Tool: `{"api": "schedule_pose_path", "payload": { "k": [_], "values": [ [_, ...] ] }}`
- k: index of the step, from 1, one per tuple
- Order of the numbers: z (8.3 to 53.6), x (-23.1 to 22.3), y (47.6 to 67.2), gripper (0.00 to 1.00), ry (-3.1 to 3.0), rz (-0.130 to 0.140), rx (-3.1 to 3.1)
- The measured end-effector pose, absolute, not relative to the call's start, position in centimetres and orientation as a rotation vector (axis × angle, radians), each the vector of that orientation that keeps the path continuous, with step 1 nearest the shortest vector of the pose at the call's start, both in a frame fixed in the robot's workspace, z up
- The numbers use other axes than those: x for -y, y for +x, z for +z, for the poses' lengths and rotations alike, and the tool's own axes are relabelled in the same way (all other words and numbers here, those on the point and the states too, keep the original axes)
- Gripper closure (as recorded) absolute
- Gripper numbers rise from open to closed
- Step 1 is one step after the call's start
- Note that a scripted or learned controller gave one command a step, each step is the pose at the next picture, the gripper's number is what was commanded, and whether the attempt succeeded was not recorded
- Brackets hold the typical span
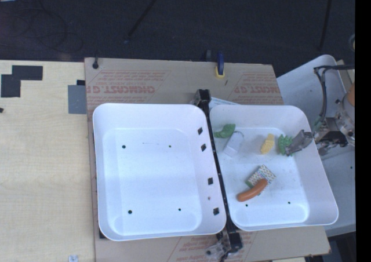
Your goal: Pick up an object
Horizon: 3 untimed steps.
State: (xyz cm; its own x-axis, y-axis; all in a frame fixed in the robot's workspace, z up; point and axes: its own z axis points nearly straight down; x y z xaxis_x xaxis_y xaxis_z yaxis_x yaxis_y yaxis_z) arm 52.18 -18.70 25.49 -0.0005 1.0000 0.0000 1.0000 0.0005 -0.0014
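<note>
The right bin (316,197) holds several small objects. A green leafy piece (225,131) lies at its upper left, with a clear plastic piece (232,146) just below it. A yellow block (267,144) sits near the middle. A green spiky toy (283,144) lies by the right wall. Lower down, an orange sausage (252,190) rests against a checkered block (264,174). My gripper (301,140) reaches in low over the bin's right wall, its tip right next to the green spiky toy. Nothing is lifted off the bin floor.
The left bin (104,139) stands beside the right one, with a black divider rail (210,162) between them. Both rest on a cardboard sheet (145,84). The arm's wrist and cables (336,130) hang over the grey surface at the right.
</note>
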Motion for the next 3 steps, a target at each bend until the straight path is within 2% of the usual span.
{"api": "schedule_pose_path", "payload": {
  "k": [1, 2, 3],
  "values": [
    [41.1, 18.7, 49.1, 0.0, -2.228, -0.008, 2.23],
    [10.1, 20.9, 49.9, 0.0, -2.231, -0.004, 2.224],
    [27.1, 21.2, 53.1, 0.0, -2.228, -0.008, 2.233]
  ]
}}
